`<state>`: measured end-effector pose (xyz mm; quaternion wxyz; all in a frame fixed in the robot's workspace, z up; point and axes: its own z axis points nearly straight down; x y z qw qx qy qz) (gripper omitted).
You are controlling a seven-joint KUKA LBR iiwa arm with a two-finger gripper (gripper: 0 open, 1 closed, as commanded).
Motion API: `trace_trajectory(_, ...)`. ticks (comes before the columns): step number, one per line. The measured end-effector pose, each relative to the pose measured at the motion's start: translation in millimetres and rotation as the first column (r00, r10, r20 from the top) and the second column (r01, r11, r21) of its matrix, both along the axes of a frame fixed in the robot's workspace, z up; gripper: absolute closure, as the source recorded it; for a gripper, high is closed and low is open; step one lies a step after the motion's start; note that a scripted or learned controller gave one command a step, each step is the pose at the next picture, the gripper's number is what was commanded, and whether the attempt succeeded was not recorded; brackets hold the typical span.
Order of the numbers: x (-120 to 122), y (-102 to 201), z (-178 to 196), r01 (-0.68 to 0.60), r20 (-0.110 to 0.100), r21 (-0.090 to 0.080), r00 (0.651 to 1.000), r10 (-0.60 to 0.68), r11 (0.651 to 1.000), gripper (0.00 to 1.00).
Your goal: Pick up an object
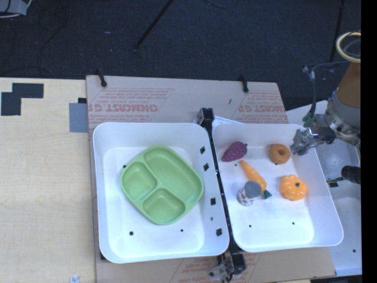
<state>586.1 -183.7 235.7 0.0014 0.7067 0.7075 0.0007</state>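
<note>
The gripper (301,141) hung at the right of the frame, over the upper right rim of the right bin (321,232); whether it was released or clenched could not be told. In that bin lay a purple grape bunch (234,151), a brown doughnut (280,154), a carrot (253,173), an orange pumpkin (293,188) and a grey-topped object (250,192) touching the carrot. The left bin (112,240) held a green divided plate (161,184).
</note>
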Motion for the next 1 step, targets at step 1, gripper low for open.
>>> trace_trajectory(1, -9.3, 46.7, -10.7, -0.003, -0.007, 0.004, 1.0, 0.003, 1.0, 1.0)
